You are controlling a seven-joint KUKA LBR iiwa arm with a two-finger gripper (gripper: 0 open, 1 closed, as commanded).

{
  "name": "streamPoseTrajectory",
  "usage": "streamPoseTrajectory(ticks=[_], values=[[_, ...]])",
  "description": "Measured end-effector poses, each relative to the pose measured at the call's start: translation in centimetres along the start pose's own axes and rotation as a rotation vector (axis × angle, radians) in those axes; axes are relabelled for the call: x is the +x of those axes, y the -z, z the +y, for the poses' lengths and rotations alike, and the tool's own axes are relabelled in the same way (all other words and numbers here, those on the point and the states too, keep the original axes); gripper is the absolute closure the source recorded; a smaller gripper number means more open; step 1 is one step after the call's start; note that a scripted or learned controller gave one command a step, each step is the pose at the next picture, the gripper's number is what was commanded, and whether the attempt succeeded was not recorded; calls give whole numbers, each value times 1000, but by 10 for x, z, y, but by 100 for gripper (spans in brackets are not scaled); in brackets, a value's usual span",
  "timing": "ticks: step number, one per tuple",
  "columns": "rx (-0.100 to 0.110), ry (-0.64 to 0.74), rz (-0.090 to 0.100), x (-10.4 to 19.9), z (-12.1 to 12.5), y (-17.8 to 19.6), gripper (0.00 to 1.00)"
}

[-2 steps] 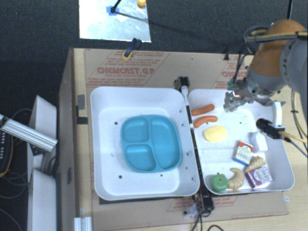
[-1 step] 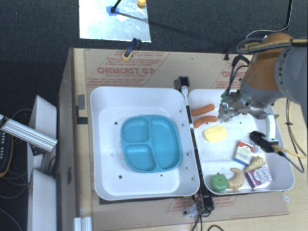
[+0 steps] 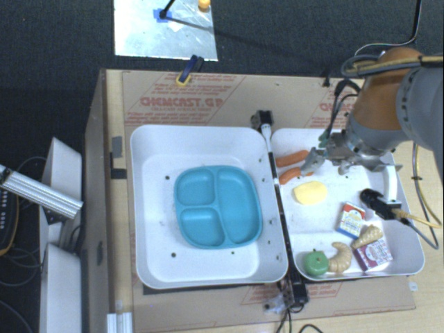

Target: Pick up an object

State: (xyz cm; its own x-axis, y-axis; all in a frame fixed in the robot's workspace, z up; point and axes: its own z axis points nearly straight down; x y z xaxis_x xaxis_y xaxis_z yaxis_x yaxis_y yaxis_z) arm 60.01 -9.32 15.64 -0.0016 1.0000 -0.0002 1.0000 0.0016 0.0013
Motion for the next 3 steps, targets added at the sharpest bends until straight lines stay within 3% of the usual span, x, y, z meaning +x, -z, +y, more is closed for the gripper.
streamPoseTrajectory(ticks=[1, 2, 3], values=[[1, 0, 0, -8, 5, -72, 0], [7, 2, -3, -2, 55, -72, 0], [29, 1, -9, 0, 63, -73, 0]])
